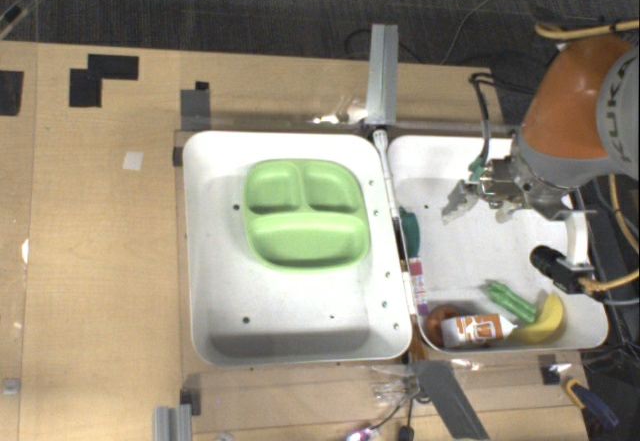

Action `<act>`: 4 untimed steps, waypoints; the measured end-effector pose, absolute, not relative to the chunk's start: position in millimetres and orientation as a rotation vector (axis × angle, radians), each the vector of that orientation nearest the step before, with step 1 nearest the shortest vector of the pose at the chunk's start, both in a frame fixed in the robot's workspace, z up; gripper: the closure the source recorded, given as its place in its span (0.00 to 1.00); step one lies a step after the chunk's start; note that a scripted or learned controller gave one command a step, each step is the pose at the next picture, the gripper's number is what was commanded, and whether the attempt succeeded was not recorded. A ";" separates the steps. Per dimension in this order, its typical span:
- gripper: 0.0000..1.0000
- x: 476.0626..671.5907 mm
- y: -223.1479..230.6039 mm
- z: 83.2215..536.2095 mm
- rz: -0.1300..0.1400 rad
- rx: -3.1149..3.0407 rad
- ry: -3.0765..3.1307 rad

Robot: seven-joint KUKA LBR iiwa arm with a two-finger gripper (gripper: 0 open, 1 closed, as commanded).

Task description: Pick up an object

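My gripper (pixel 478 207) hangs over the upper middle of the right bin (pixel 440 164), open, with nothing between its fingers. The objects lie in that bin's near end, well below the gripper. A white bottle with an orange label (pixel 471 329) lies on its side in the front corner. A yellow banana (pixel 541 321) rests to its right. A green stick-like item (pixel 511 300) lies between them, slightly farther back. A teal marker (pixel 408 230) and a pink-tipped pen (pixel 416 283) lie along the bin's left wall.
The left bin (pixel 215 259) holds a green divided plate (pixel 304 212). A metal post (pixel 382 69) stands at the back between the bins. The arm's orange band (pixel 575 104) and grey body overhang the right bin's far right side.
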State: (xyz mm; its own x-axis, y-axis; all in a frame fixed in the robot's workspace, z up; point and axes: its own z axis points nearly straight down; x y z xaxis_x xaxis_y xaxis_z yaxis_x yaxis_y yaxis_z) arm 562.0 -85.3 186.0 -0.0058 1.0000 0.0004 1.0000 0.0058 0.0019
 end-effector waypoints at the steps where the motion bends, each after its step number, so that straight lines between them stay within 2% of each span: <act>1: 0.00 509.6 -135.9 143.0 0.003 2.324 2.112; 2: 0.00 491.8 -177.9 91.0 0.016 2.362 2.057; 3: 0.00 488.3 -178.5 141.7 0.005 2.243 2.194; 4: 0.00 490.6 -171.0 91.1 0.010 2.108 2.316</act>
State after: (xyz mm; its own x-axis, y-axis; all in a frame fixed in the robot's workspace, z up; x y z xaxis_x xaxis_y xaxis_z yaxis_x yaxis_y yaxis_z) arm 490.6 -171.0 91.1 -0.0941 0.9956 -0.0028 0.9955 0.0941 0.0117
